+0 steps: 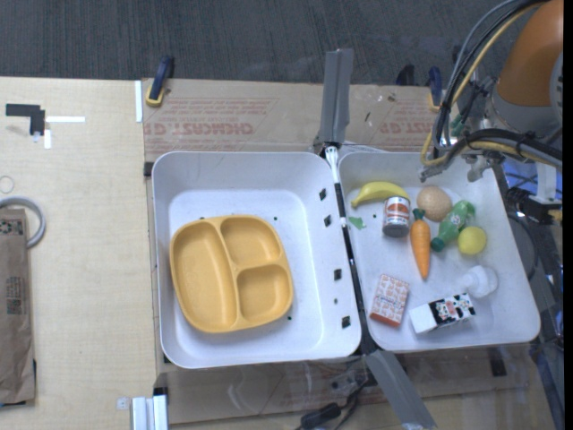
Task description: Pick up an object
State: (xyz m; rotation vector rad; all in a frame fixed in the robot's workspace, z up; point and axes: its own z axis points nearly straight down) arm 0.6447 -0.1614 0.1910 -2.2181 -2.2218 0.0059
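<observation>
The right bin (515, 325) holds several small objects. A yellow banana (378, 192) lies at the back, with a small can (397, 216) and a tan ball (434, 202) beside it. An orange carrot (421, 247) lies in the middle, next to a green bottle (454, 223) and a yellow lemon (472, 239). Toward the front are a pink box (389, 298), a cow-patterned carton (444, 313) and a white bottle (480, 280). My gripper (450, 158) hangs over the bin's back right corner, just behind the tan ball, amid cables.
The left bin (179, 182) holds a yellow divided plate (232, 272). A grey divider post (336, 97) stands behind where the bins meet. Cardboard (233, 115) lies behind the bins. A brown paper bag (13, 303) rests at the bench's far left.
</observation>
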